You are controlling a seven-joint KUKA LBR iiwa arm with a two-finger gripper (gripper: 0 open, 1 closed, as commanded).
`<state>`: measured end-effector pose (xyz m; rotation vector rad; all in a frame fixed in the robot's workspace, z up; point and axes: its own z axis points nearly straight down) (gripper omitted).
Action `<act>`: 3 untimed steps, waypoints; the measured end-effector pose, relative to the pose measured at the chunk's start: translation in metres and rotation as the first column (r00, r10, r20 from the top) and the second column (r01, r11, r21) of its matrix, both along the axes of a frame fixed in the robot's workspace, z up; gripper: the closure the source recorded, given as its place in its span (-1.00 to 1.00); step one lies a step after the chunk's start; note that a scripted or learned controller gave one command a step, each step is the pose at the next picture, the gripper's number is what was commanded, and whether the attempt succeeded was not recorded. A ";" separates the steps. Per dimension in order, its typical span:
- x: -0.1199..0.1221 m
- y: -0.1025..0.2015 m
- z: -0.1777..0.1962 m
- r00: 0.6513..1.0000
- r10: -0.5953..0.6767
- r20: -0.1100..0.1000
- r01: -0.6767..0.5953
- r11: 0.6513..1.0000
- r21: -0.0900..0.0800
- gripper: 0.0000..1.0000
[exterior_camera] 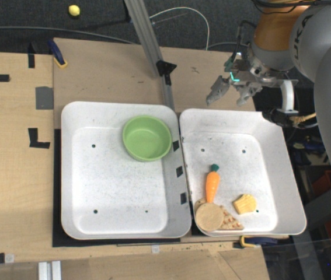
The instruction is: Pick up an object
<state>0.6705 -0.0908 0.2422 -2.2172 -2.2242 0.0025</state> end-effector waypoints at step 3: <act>0.001 -0.005 -0.149 1.000 -0.003 -0.014 0.003 1.000 -0.002 -1.00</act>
